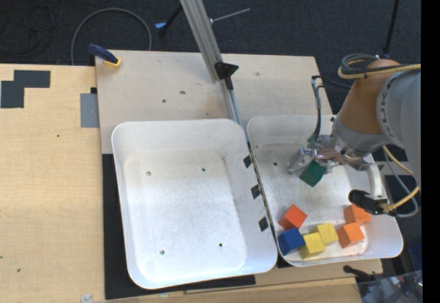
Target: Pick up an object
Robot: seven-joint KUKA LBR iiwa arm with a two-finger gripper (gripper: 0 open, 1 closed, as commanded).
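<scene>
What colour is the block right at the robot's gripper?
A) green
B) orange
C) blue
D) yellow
A: the green block sits right at the gripper in the right bin, apart from the orange, yellow and blue blocks clustered near the bin's front edge.

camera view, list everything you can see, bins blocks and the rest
white bins: 2, white, side by side on the bench; left bin, right bin
green block: 1, dark green, right bin, between the gripper's fingers
orange blocks: 3, near end of right bin; one left of the group, two at its right
yellow blocks: 2, and, near end of right bin
blue block: 1, blue, by the near-left corner of right bin
aluminium bar: 1, silver, slanting up behind the bins
clamp: 1, blue and yellow, bench's far-left corner
arm: 1, grey with orange band, over right bin
gripper: 1, shut on the green block
</scene>
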